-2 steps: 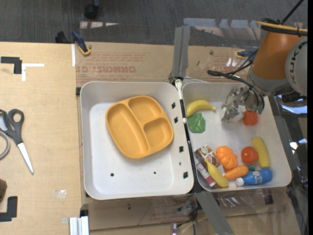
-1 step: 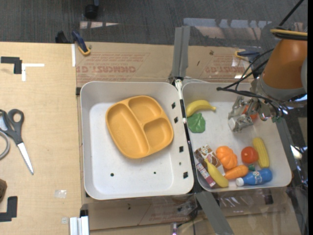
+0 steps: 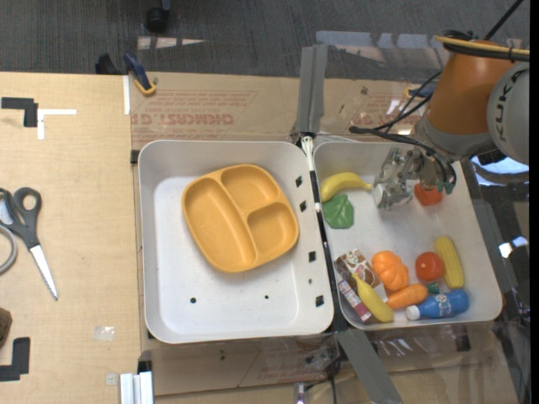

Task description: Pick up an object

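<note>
We read mirrored print on the cardboard (image 3: 215,108) behind the bins but could not make it out. The gripper (image 3: 396,188) hung in the right bin (image 3: 480,225), beside the banana (image 3: 344,182) and a red toy (image 3: 428,194); whether it held anything we could not tell. A plate (image 3: 240,215) filled the left bin (image 3: 160,293); scissors (image 3: 32,230) lay leftward.

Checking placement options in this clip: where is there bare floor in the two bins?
Left bin: bare white floor along its front and left sides, around the orange divided plate. Right bin: a bare strip mid-floor between the gripper and the front pile. Crowded along the front, from snack packet to blue bottle.
</note>
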Robot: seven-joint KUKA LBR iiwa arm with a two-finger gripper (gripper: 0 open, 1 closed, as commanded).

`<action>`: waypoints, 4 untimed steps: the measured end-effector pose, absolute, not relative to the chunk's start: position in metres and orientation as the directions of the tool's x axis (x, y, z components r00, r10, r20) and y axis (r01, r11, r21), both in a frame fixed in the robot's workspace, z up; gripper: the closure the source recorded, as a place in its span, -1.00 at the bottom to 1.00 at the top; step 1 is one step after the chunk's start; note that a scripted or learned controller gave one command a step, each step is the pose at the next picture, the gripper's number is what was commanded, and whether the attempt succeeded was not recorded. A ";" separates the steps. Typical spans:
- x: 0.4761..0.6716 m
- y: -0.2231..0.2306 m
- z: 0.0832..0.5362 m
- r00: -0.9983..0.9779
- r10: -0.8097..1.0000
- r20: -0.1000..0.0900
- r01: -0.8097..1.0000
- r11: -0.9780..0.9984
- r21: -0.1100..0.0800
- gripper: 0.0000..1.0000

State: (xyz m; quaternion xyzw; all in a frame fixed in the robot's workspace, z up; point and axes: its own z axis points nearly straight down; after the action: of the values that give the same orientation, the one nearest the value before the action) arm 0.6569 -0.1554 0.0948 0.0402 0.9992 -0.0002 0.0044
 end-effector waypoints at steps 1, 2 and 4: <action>0.636 -0.210 0.102 -0.970 -0.241 -0.008 -0.241 0.971 -0.002 1.00; 0.646 -0.166 0.217 -0.974 -0.226 -0.007 -0.226 0.974 -0.001 1.00; 0.649 -0.165 0.237 -0.975 -0.222 -0.019 -0.222 0.975 -0.002 1.00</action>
State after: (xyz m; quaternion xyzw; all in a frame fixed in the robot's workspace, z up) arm 0.6487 -0.1652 0.2374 -0.1118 0.9937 0.0001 0.0097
